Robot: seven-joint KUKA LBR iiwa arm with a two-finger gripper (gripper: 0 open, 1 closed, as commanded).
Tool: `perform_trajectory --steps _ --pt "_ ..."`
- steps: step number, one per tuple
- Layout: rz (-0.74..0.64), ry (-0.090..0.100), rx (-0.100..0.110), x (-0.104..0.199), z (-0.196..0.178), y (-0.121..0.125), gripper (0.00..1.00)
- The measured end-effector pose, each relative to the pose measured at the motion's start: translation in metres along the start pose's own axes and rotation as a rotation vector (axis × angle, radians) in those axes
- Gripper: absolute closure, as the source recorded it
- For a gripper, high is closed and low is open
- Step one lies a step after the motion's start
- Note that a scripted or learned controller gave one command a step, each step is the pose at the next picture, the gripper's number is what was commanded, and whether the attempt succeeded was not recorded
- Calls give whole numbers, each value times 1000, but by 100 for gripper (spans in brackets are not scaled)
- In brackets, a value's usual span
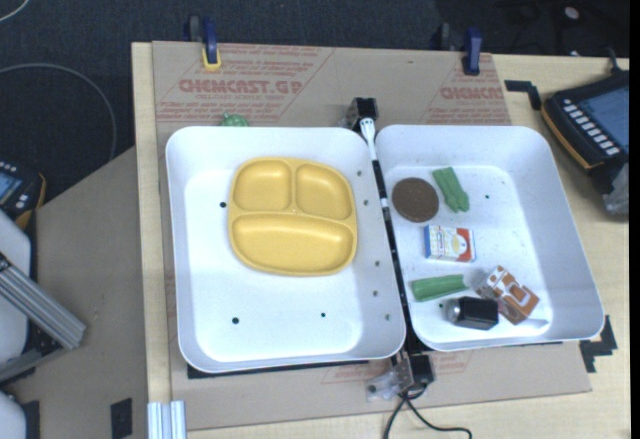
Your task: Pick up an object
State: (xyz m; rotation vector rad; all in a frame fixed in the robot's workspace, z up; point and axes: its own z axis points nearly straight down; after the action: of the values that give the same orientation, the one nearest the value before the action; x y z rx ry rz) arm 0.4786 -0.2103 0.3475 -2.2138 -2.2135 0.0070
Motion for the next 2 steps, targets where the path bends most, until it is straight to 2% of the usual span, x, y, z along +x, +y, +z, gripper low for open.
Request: perform_trajectory --steps 1,2 --pt "-8 0 -4 87 60 1 100" --pt "-5 -1 -3 141 124 1 100"
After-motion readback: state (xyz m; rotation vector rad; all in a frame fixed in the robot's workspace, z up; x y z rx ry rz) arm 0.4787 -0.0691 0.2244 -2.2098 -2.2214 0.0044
